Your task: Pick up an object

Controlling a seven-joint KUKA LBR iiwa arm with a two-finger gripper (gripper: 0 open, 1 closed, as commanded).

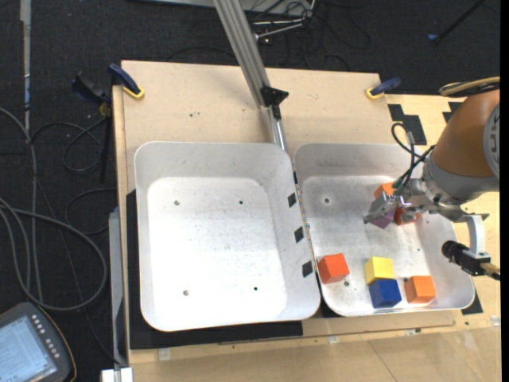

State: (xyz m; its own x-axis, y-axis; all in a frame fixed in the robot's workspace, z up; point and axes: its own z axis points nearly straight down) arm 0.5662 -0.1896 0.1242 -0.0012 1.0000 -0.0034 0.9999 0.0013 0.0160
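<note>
Jaws [387, 211] are down in the right bin [350, 165], set over a purplish piece with something orange just behind; whether they're parted or clamped, I cannot tell. To do this well: settle squarely, squeeze firmly, lift straight, clear of the cubes grouped below

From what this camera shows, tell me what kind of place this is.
Likely a robotics lab test bench: two white bins clamped on a board, coloured blocks to grasp, an arm's gripper in the right bin, cables on dark carpet.
</note>
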